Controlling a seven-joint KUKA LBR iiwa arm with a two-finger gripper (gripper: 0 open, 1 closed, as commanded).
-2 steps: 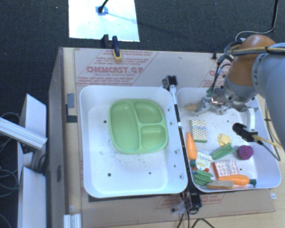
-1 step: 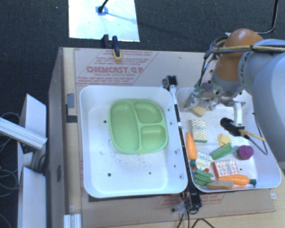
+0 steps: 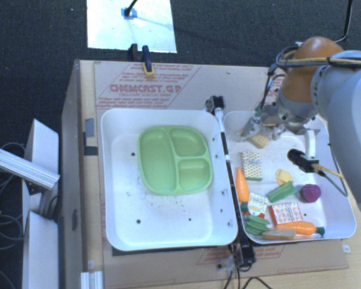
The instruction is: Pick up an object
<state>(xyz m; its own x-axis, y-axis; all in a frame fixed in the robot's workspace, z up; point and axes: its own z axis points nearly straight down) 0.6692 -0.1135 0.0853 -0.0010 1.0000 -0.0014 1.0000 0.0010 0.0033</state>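
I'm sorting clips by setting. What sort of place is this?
Likely a robotics lab bench: a grey robot arm reaches over the right bin of toy food, beside the left bin holding a green plate.

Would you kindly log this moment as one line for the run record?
gripper: low at right bin far end | nearest: tan piece | grasp: unconfirmed | left bin: green plate

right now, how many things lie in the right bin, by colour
orange carrots: 2
green pieces: 2
purple piece: 1
yellow piece: 1
tan pieces: 2
printed boxes: 3
total: 11
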